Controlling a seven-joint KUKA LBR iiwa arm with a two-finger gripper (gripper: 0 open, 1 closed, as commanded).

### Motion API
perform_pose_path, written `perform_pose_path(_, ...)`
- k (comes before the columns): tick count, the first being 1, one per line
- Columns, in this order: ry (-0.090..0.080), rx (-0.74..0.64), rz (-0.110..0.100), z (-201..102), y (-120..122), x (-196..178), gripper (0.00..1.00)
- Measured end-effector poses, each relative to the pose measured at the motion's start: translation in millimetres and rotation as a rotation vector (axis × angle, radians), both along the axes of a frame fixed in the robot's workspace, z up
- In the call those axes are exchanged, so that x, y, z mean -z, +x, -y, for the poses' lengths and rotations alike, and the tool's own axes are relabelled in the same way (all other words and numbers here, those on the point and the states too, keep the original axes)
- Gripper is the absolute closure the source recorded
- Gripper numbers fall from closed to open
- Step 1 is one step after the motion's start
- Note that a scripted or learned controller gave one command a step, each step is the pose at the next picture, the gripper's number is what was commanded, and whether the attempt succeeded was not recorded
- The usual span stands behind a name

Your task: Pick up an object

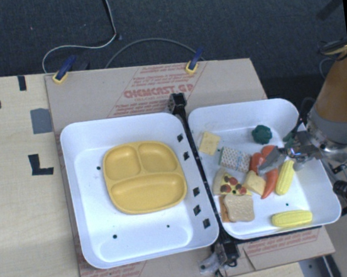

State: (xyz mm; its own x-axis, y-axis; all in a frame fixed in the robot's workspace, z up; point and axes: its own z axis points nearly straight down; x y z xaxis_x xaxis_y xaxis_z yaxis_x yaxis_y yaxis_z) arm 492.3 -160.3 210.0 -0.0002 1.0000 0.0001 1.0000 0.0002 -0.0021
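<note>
You see two white bins side by side on the counter (15, 187). At the near edge of the right bin (246, 111) lies a yellow corn cob (292, 218), flat on its side; just left of it sits a brown slice of toast (239, 208); touching the toast's far side is a small pizza slice (230, 185) with red dots. Next comes a yellow cheese wedge (256, 184), then an orange carrot (270, 183), then a second corn cob (284, 177), standing at a slant. The pincer (280, 160) comes in from the right and sits over the carrot and the slanted corn; its tips are right on this little heap, near a red piece (260, 157); you cannot tell what it has hold of, or how it is set. Farther back are a speckled cracker (233, 157), a pale cheese square (209, 142) and a green lump (261, 133), well apart from the pincer. The left bin (89, 196) holds a yellow divided plate (144, 176).
</note>
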Motion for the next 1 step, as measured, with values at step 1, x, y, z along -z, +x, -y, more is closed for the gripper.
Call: perform_pose_path(1,-0.005,-0.001,0.020,1.5,42.2,106.8,0.00)
